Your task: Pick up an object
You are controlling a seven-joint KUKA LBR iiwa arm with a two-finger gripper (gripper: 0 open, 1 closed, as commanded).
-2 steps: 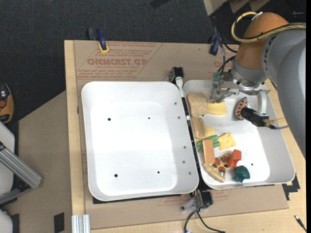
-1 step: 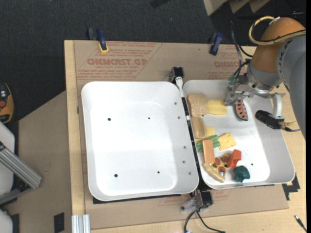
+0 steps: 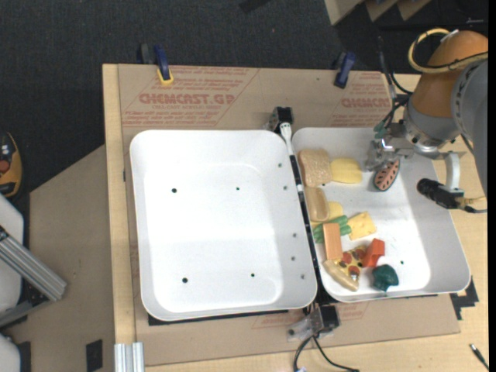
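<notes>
Two white bins are sitting side by side; the left bin is lying beside the right bin, which is holding toy foods. The arm is reaching in. Its gripper is closing on a brown oval object, which is hanging above the bin's far end.

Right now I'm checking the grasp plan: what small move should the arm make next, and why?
Probably lower slightly and close. The end effector sits right over the reddish oval toy at the far end of the right bin, apart from the yellow piece.
</notes>
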